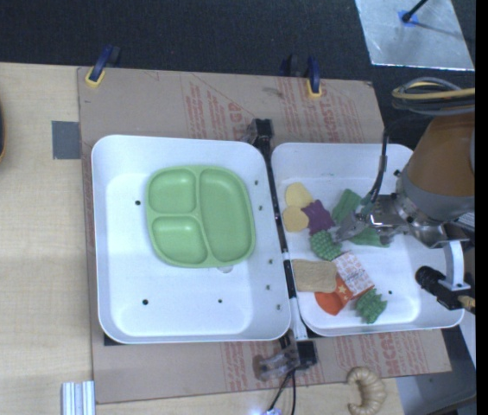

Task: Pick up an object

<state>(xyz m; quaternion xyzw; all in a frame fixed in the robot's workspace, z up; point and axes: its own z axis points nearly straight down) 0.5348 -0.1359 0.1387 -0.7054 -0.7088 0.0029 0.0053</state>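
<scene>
The wooden bench is carrying a brown cardboard sheet clamped at its far edge, with two shallow white plastic bins on it. The left white bin is holding only a light green three-compartment plate. The right white bin is holding the pile of candidate objects, crowded against its left wall.

The grey arm with the orange band is reaching in from the right, and its gripper is hanging low over the middle of that pile. Whether the jaws are open or closed cannot be told; nothing is visibly held between them.

Risks, in my judgement:
- The tan flat square piece and the red-and-white wrapped packet are lying touching; a descent there could pinch two items or slide off both.
- The dark green leaf-shaped piece and the green textured block are sitting just beside the gripper, so a closing stroke could push them aside rather than capture one.
- The purple toy piece and the two yellow round pieces are resting close to the bin wall, leaving little room for a finger on that side.
</scene>
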